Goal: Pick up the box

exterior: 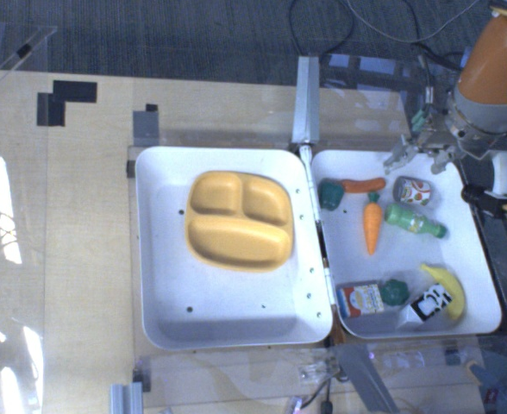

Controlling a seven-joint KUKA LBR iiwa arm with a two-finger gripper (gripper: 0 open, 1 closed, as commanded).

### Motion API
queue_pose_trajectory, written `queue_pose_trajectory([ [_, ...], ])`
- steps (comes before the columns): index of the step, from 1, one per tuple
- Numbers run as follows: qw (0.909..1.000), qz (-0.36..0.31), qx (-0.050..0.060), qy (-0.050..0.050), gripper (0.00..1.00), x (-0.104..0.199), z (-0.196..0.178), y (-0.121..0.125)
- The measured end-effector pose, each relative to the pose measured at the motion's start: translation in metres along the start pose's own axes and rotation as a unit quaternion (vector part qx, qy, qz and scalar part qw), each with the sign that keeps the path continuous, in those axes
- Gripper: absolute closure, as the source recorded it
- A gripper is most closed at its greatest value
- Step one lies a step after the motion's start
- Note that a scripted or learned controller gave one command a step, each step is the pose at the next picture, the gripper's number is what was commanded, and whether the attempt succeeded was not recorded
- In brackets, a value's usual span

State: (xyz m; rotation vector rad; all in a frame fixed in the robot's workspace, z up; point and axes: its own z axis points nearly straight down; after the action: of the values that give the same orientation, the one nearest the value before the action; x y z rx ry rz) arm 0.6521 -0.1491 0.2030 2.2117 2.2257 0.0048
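Note:
A red-and-white box (361, 298) lies flat near the front edge of the right bin (478, 231). A dark green round object (395, 291) touches its right end. A small black-and-white box (430, 304) lies further right, against a banana (449, 285). My gripper (419, 157) hovers over the bin's far edge, well away from both boxes. Its fingers (397, 156) are spread open with nothing between them.
Below the gripper are a round can (413, 192), a green bottle (415, 222), a carrot (372, 224), a red-orange stick (363, 185) and a green lump (331, 195). The left bin (159, 257) holds a yellow divided tray (239, 219). Cables hang behind the bench.

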Motion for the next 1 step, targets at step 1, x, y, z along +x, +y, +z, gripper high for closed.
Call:
queue_pose_trajectory([
  [1,0.9955,0.095,-0.002,-0.001,0.00,0.0249,-0.1092,0.0187],
])
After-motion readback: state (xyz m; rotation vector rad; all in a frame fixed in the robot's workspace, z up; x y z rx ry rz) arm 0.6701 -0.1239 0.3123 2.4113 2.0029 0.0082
